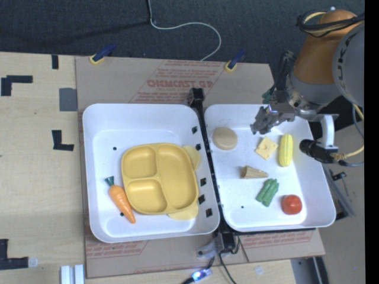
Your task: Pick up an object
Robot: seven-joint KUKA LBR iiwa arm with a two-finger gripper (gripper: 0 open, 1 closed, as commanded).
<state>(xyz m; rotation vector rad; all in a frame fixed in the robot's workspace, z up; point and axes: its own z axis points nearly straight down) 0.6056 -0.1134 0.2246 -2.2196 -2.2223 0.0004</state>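
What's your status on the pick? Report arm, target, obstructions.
Gripper above right bin, near its far edge, nothing seen in it. Closest item: yellow cheese wedge, just below. Corn cob lies close beside the cheese.

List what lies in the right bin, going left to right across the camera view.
Round bun → wedge → green vegetable → tomato. The cheese and corn overlap others in the order, so they are left out.
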